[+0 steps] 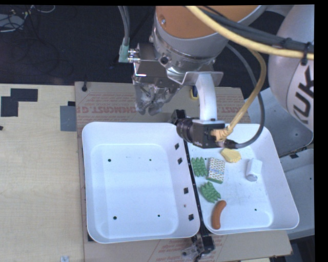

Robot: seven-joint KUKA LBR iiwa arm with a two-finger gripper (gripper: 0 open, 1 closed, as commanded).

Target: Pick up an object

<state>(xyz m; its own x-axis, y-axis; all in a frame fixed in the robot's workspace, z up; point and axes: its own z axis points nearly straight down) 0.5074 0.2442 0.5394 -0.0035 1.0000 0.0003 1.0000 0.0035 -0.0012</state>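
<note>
two shallow white bins side by side on a cardboard sheet (107,105): left bin (133,184), right bin (266,204). pale worktop (36,179) at left bears dark patches (66,117); black cables (20,18) lie behind.

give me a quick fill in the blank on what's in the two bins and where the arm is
1. All the small objects lie in the ___ bin.
2. The sausage lies nearest the camera, just below a ___ leafy piece.
3. The white cylinder lies to the ___ of the checkered block.
4. The band above the arm's wrist is ___.

Missing words: right; green; right; orange
</note>
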